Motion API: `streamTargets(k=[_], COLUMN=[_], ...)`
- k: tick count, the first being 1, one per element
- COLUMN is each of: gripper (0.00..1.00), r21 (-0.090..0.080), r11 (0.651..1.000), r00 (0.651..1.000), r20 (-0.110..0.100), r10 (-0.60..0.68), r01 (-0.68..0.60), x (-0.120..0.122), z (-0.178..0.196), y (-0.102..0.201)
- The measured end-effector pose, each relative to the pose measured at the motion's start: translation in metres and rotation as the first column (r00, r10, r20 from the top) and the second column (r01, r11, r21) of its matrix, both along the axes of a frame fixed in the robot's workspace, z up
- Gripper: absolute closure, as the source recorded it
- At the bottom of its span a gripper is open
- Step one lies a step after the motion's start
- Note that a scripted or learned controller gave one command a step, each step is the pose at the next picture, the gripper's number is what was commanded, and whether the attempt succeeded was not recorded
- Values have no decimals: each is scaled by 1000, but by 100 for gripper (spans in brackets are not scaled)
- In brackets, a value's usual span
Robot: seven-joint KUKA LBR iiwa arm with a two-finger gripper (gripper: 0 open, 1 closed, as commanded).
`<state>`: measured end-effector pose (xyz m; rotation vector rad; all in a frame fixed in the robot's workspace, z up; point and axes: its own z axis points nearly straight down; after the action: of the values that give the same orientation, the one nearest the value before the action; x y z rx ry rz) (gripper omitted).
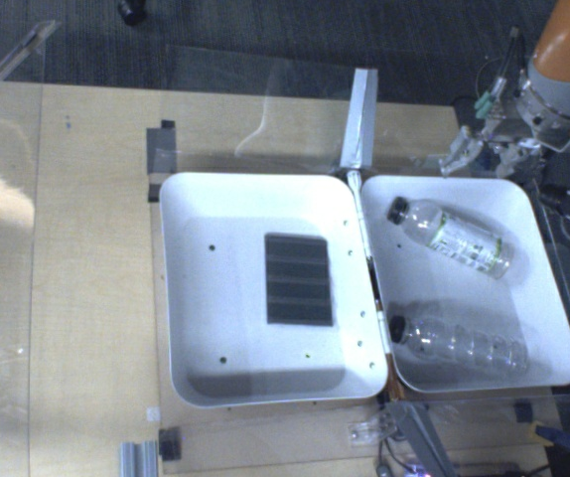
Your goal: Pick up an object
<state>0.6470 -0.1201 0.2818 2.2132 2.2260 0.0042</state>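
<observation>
Gripper (472, 153) hangs over the right bin's (553, 286) far rim, finger spread impossible to tell, above a labelled bottle (451, 237) and a clear bottle (459, 344).

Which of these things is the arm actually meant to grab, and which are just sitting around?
For the job:
- labelled bottle, lying in the right bin
- clear bottle, lying nearer the front of that bin
- dark ribbed pad, flat in the left bin
- gripper, above the right bin's far rim

Just lying about:
- bench
- metal post behind the bins
</observation>
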Motion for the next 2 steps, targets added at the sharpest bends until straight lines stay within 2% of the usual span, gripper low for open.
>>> streamTargets(k=[1, 2], gripper=[0, 0], r21=[1, 0], r11=[950, 980], r00=[950, 980], r20=[-2, 1], r10=[-313, -199], r01=[313, 199], x=[23, 14], z=[-130, -192], y=[-11, -62])
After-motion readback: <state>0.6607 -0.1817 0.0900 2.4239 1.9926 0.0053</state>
